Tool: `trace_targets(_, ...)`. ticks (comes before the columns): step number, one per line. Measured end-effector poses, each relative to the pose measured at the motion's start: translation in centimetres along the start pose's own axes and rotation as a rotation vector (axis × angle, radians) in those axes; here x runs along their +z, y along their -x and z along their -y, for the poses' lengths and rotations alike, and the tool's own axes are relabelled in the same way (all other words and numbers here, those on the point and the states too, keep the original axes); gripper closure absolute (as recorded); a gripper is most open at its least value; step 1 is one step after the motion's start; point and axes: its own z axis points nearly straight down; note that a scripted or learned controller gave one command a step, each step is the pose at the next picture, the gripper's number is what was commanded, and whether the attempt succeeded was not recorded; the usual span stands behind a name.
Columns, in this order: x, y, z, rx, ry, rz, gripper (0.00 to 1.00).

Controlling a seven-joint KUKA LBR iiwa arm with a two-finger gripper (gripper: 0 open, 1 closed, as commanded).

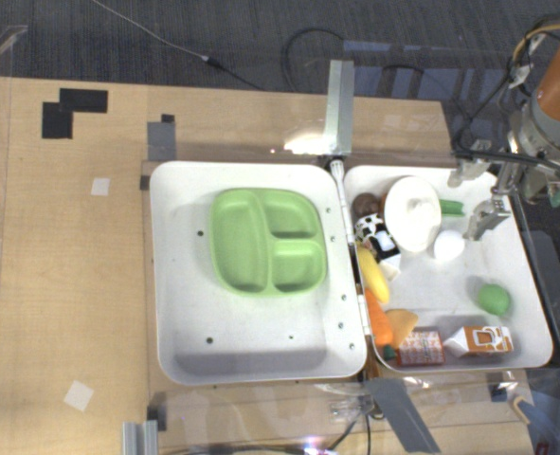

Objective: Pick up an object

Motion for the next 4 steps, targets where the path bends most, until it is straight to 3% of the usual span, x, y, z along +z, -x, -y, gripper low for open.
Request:
trace_targets(1,12.6,-5.7,5.0,-0.316,0.002,-0.005,0.0)
trace_targets(2,19.1,-3.3,5.6,-0.314,-0.003,0.006,0.0)
trace_targets(3,14.2,-7.4,4.6,-0.831,0.0,0.0,0.0)
trace_targets(4,15.9,-8.4,6.3,-0.876,-0.01,0.025,0.0)
